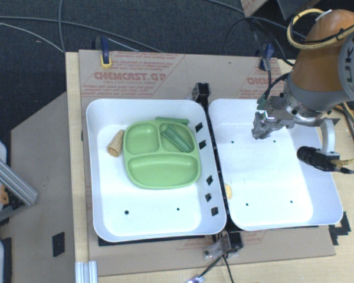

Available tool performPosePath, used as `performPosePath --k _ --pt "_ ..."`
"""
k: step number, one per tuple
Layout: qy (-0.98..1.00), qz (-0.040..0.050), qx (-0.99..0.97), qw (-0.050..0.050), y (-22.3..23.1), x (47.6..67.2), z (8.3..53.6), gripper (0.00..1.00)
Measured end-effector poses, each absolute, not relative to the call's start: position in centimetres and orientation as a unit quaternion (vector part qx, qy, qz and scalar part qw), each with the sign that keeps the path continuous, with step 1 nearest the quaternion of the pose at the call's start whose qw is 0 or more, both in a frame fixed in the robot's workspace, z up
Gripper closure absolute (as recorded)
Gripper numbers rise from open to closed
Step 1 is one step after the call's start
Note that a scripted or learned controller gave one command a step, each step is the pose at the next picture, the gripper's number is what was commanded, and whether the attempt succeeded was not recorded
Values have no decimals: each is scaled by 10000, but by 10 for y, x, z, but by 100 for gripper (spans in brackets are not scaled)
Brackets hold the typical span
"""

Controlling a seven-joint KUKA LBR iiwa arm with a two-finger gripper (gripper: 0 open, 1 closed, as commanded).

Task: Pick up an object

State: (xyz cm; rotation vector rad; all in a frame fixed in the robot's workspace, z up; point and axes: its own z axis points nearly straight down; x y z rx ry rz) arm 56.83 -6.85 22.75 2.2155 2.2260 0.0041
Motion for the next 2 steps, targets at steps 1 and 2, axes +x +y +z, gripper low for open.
performPosePath --k 1,2 --pt "7090 1 7052 -17 -17 574 217 100" --pt "7097 18 7045 -5 43 575 228 100"
